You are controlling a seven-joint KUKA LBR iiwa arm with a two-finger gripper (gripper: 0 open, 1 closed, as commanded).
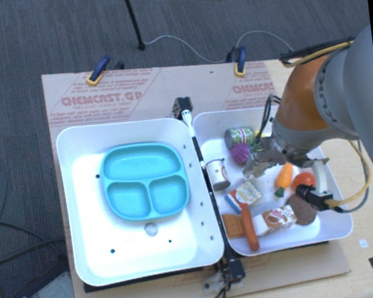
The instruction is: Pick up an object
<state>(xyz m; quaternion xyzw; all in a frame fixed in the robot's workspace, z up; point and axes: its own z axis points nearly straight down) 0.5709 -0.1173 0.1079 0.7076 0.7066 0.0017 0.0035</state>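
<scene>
The claw [261, 163] hangs low inside the right bin [338, 227], just below the purple toy [240, 152] and green can [240, 135]; whether it is clenched or released cannot be told; the orange carrot [283, 176] lies just right of it.

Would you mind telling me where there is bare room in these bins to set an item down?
The left bin has bare floor around the blue divided plate, widest below it. The right bin is crowded around the gripper.
</scene>
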